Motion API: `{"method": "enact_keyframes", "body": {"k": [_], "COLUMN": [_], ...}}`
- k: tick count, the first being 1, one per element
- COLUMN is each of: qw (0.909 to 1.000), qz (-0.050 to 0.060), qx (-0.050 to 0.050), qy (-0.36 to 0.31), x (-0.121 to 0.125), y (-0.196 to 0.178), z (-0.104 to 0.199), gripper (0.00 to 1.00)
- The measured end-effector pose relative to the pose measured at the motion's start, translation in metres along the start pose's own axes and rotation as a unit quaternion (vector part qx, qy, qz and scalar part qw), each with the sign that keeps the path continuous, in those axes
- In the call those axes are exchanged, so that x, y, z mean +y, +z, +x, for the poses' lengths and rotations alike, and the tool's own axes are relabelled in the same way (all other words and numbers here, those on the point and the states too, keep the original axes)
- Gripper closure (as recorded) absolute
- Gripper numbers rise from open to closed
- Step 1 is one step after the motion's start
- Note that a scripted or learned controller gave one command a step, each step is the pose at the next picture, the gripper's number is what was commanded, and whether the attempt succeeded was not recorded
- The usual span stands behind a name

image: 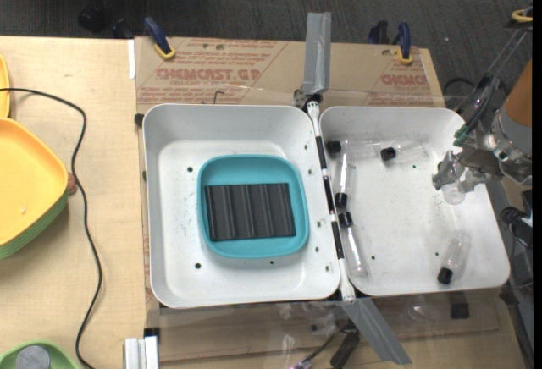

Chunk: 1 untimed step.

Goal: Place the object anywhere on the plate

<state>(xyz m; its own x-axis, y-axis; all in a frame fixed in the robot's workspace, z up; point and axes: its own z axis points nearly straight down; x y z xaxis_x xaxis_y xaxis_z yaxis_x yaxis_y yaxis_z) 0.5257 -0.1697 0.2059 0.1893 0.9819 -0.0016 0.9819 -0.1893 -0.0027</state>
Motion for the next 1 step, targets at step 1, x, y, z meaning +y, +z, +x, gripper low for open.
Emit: {"method": "enact_keyframes", "body": {"k": [1], "qw": [1.0000], "qz": [0.000], "qx": [0.000], "qy": [0.000], "x": [0.0000], "y": [0.0000], "z": [0.0000], "gripper": [0.00]}}
